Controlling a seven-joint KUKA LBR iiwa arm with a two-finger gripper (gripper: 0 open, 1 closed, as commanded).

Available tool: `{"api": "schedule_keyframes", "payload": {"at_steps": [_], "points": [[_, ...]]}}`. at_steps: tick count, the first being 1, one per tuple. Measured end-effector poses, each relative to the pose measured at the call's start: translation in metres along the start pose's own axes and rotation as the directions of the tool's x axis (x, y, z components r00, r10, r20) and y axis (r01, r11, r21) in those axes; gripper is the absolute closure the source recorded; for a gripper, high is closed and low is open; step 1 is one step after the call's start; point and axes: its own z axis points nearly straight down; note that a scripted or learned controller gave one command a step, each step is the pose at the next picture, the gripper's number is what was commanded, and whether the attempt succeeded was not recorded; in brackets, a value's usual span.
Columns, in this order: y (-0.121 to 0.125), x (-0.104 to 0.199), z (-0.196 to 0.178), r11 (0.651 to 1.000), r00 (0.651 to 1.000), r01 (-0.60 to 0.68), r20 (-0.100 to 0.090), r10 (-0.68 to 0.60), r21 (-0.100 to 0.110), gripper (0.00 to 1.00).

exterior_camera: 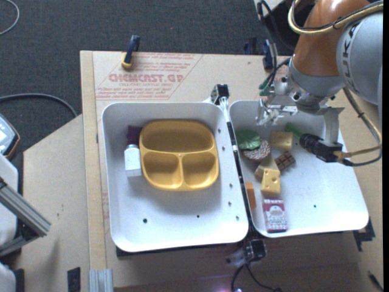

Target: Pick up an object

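over right bin (340, 215), gripper (271, 112) hovers at clutter's upper edge; we cannot tell how wide it stands, nothing visibly held. cheese wedge (271, 179), chocolate (284, 161), green piece (248, 140) lie crowded below; we fear glancing pinch nudging neighbours.

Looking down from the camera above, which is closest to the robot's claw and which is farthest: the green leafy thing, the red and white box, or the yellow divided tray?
From the gripper, over the right bin's upper left:
1. Green leafy thing, just below it in the right bin.
2. Yellow divided tray, in the left bin.
3. Red and white box, near the right bin's bottom edge.
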Motion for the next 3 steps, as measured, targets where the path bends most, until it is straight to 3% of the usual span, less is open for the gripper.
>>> {"api": "schedule_keyframes", "payload": {"at_steps": [1,2,3], "points": [[0.027,0.024,0.005,1.0,1.0,-0.002,0.0,0.002,0.001,1.0],[0.025,0.027,0.01,1.0,1.0,-0.005,0.0,0.005,0.008,1.0],[0.038,0.029,-0.004,1.0,1.0,-0.004,0.0,0.004,0.001,1.0]]}}
